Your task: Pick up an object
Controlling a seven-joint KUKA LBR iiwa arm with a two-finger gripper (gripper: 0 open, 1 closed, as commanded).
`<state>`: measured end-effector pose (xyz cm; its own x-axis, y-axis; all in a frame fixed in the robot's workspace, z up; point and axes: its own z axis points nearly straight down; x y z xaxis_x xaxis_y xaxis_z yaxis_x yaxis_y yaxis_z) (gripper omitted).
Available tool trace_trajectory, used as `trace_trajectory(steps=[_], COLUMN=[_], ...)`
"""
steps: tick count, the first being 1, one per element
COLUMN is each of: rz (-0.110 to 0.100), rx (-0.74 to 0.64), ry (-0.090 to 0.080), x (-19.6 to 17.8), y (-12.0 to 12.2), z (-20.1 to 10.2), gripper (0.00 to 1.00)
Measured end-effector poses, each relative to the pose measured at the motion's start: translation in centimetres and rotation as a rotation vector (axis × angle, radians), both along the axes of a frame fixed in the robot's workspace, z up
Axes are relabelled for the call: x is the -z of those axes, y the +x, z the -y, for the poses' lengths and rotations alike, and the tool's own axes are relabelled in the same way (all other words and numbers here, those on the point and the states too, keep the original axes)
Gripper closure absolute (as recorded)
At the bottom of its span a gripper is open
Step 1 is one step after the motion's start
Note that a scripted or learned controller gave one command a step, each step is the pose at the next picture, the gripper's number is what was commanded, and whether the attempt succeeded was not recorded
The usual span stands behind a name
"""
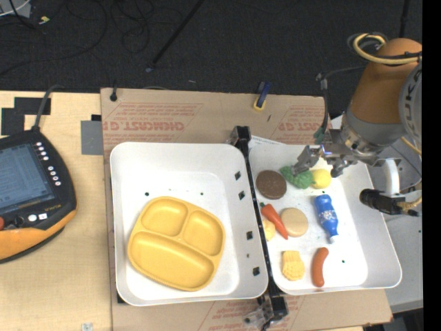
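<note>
The pincer hangs over the far part of the right bin, its two fingers spread open, one near 9 o'clock and one near 3 o'clock of the gap. Between and just below them lie a green piece and a yellow ball, touching each other; neither is gripped.

From the pincer, a brown disc lies at 8 o'clock, a blue bottle at 6 o'clock, and a carrot beside a tan disc at 7 o'clock. A corn cob and a sausage rest near the bin's front edge.

The left bin holds a yellow tray.
</note>
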<state>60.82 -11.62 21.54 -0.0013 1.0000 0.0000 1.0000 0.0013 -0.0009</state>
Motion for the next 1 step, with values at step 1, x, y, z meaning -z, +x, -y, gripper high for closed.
trace_trajectory(steps=[1], rz=[0.012], rx=[-0.001], ry=[-0.001], x=[-14.81], y=[-4.88], z=[-1.26], gripper=[0.00])
